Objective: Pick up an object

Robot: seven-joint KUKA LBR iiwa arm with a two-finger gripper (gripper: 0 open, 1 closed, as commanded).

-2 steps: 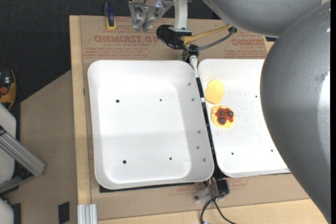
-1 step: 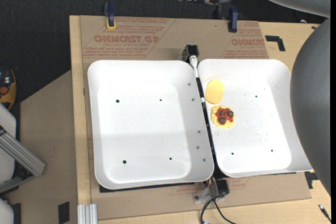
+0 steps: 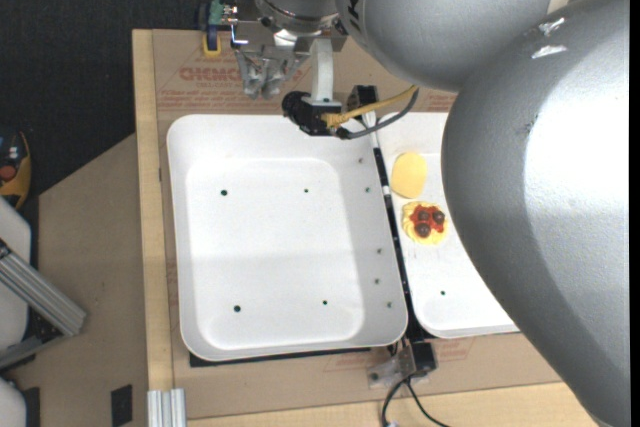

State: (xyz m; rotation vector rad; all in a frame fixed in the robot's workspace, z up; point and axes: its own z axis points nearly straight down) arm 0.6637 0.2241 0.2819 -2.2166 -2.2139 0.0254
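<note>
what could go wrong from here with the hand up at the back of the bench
The hand sits over the cardboard beyond the left bin, far from the yellow piece and the round piece with red spots in the right bin. A close here would likely grab nothing. The two pieces lie close together beside the divider, so a descent there may nudge one or catch the rim.

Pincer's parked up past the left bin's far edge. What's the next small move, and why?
Probably swing the pincer right, toward the right bin: it hangs beyond the left bin's far rim, while the yellow piece and berry-topped piece lie there.
</note>
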